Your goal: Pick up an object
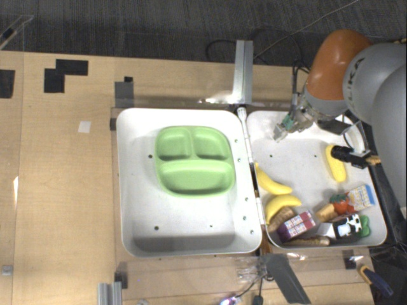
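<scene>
My gripper [284,128] hangs over the far left part of the right bin [305,151], above bare white floor, with no object seen at its tip. The loose objects lie nearer the front. Two yellow bananas [272,184] [282,205] rest by the bin's left wall. Another yellow piece [336,164] lies at the right under the arm. In the front row are a purple box [297,225], a red and orange toy [337,208], a small carton [360,196] and a black-and-white item [353,226].
The left bin [137,202] holds a green divided plate [191,159]. A metal divider [248,170] separates the bins, and an upright post [243,68] stands behind them. The grey arm with its orange band [337,62] covers the far right corner.
</scene>
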Available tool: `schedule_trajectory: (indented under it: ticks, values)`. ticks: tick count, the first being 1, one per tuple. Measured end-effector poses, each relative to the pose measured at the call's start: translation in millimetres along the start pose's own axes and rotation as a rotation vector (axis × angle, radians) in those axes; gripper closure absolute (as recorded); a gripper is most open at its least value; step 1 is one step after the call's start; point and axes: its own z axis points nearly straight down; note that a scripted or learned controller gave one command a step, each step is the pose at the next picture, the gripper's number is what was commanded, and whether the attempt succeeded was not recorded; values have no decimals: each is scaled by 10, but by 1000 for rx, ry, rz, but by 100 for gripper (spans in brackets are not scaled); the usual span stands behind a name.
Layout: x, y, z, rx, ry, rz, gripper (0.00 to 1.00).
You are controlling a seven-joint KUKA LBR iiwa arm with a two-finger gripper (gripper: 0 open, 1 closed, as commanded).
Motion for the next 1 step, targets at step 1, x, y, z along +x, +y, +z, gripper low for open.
schedule_trajectory:
  ticks: [1]
  values:
    - [34, -1, 14, 7, 8, -4, 0]
